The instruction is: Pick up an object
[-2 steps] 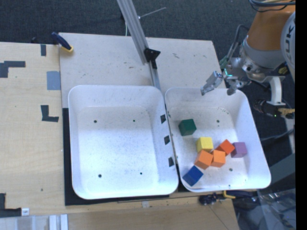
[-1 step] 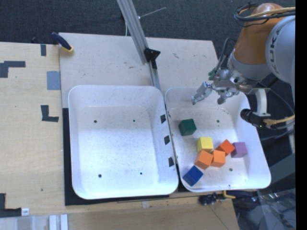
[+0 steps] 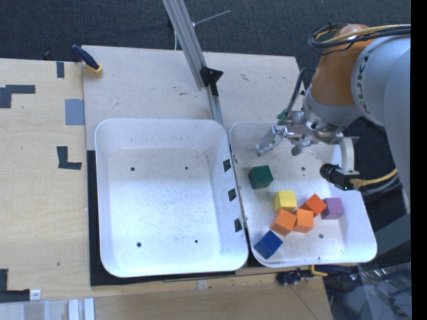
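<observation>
My gripper hangs over the far part of the right bin, its two fingers spread wide with nothing between them. A green cube lies just below and left of the fingertips, apart from them. Farther toward the front lie a yellow cube, three orange cubes packed together, a purple cube and a blue cube.
The left bin sits beside the right one, sharing a raised rim with black clips. A slanted metal rail crosses behind the bins. The grey arm with its orange band fills the upper right, with a black cable at the bin's right side.
</observation>
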Controlling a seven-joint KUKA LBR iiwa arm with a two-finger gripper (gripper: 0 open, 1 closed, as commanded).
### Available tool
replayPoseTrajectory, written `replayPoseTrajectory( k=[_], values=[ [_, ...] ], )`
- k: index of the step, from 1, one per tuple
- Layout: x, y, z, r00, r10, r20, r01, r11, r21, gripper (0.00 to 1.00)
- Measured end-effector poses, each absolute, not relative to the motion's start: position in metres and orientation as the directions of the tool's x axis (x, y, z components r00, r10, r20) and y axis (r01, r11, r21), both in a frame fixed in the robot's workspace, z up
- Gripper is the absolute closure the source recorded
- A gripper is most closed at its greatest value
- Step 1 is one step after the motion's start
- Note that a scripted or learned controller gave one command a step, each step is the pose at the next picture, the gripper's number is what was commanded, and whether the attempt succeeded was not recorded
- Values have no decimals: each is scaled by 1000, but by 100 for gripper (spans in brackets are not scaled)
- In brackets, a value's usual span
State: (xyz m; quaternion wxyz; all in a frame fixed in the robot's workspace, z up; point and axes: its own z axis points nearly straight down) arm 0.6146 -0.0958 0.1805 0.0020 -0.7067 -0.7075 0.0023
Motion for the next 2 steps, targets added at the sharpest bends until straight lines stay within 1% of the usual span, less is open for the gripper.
replayPoseTrajectory(
  k=[1, 2],
  values=[
    [604, -99, 127, -1, 1000, -1, 1000, 1, -7, 0],
    [605, -98, 140, -3, 1000, 0, 1000, 3, -3, 100]
  ],
)
